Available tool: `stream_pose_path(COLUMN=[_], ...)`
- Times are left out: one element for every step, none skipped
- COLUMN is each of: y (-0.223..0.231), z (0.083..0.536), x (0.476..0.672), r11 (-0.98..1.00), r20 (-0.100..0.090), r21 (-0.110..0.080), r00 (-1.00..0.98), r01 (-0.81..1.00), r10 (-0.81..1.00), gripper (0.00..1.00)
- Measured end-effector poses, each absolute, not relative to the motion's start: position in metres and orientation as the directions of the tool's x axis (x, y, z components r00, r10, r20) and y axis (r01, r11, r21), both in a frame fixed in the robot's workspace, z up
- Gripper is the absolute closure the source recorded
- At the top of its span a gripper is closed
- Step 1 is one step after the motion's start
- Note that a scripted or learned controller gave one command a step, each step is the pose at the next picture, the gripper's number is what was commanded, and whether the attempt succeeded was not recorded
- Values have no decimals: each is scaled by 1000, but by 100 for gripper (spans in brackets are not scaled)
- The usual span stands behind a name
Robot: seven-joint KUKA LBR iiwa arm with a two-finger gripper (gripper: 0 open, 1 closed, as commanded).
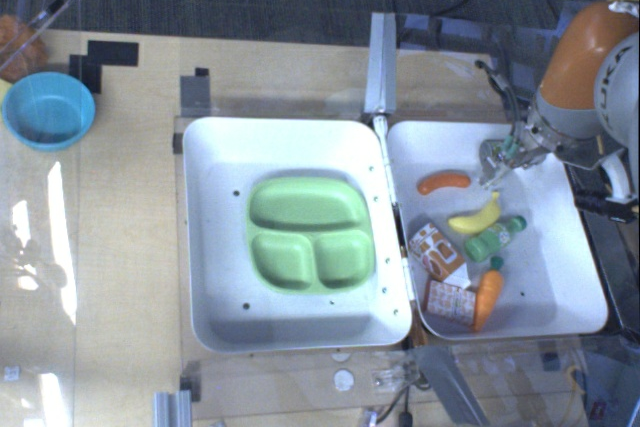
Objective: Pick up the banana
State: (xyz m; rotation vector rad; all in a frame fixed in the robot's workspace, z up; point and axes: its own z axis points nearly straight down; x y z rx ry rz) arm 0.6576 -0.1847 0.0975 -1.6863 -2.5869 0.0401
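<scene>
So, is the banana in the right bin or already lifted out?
In: the banana lies on the right bin floor, beside the green bottle.

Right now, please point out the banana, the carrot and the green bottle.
banana (478, 216): camera view, middle of its yellow curve.
carrot (487, 295): camera view, middle of its orange body.
green bottle (489, 240): camera view, middle of its green body, lying on its side.

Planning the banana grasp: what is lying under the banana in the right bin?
The banana overlaps the green bottle along its lower edge; elsewhere white bin floor shows around it. Anything directly beneath the banana is covered.
</scene>
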Motion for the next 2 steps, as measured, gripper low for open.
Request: stream_pose_path(y=[-205, -159], z=[162, 89], x=[671, 672], r11=[291, 704], r20=[-5, -8], r21=[9, 7], r00=[-290, -704], r01=[957, 710], r10=[957, 710], gripper=[100, 100])
